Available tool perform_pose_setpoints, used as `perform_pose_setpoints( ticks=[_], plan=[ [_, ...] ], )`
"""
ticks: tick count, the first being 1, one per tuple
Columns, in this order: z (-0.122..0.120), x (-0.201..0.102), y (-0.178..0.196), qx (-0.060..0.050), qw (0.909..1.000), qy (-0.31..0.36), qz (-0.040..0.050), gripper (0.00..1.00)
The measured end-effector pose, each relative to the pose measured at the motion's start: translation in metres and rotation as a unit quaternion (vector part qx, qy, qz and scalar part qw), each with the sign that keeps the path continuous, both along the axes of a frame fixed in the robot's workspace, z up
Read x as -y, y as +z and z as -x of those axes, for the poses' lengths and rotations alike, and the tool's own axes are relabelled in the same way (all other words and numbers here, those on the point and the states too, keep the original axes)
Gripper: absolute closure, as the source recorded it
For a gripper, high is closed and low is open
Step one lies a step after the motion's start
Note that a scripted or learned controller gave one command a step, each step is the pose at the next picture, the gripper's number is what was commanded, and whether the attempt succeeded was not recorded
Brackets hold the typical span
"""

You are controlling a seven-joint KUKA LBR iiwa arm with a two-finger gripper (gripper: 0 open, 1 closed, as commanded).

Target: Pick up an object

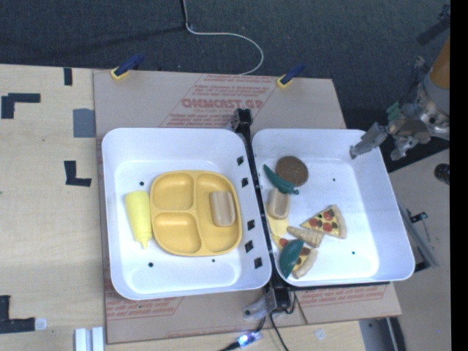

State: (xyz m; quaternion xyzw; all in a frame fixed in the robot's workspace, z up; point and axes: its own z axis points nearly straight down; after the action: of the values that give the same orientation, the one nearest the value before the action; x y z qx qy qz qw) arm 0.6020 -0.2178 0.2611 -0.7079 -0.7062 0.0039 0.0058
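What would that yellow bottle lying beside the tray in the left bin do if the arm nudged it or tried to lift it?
The yellow bottle lies on its side and looks rounded, so a nudge would probably roll it toward the yellow tray or the bin wall. It looks like smooth toy plastic, so likely light, stiff and somewhat slippery. Its tapered tip may make it roll in a curve.

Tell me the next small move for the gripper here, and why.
Probably a move left and down toward the pizza slice. The gripper hangs over the right bin's upper right corner with nothing between its fingers, and the slice lies flat with white floor around most of it, apart from the crowded toys by the divider.
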Motion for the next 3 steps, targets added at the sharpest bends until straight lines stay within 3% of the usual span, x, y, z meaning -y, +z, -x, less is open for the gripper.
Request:
perform_pose_setpoints(
  ticks=[1,3],
  plan=[
    [-0.002,-0.001,0.008,0.006,1.0,0.002,0.0015,0.0],
    [-0.008,-0.001,-0.101,0.004,1.0,0.002,0.0014,0.0]
  ],
)
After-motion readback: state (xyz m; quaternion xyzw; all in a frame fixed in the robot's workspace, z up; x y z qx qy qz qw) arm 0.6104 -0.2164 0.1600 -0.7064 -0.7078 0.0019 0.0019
